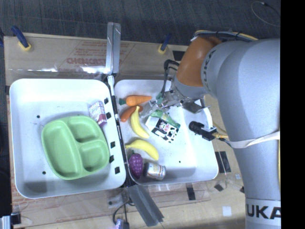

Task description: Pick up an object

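My gripper (158, 104) hangs low in the right bin (200, 168), near its back middle. It is right beside the tip of an orange carrot (137, 99) and just above a green, black and white packet (164, 127). A second carrot (127, 112) lies at the bin's left wall. One yellow banana (137, 123) runs down from the carrots, and another banana (144, 147) lies below it. Purple grapes (136, 163) and a tipped metal can (155, 171) sit at the front left corner. I see nothing lifted off the bin floor.
The left bin (24, 109) holds a green divided plate (74, 147) and a small pink and white packet (98, 112) by the divider. The grey arm (243, 89) covers the right bin's right side.
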`<state>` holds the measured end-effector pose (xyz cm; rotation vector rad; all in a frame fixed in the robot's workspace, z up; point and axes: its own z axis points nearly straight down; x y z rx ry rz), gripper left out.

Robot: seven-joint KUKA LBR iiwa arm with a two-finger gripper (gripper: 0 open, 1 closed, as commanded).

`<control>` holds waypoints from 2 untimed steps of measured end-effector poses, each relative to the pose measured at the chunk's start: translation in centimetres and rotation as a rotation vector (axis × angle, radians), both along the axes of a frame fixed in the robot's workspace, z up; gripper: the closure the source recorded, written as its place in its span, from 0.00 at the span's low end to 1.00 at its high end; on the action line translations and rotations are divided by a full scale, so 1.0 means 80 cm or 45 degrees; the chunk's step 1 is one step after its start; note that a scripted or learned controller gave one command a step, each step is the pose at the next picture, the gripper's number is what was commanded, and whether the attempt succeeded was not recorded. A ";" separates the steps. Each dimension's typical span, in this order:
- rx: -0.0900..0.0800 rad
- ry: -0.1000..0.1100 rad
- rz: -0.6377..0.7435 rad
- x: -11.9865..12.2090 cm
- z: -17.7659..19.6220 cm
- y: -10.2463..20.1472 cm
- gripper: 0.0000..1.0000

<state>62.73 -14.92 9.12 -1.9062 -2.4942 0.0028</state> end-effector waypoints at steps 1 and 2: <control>0.000 0.001 0.010 0.001 0.013 0.003 1.00; 0.001 -0.002 0.012 -0.048 0.150 0.115 1.00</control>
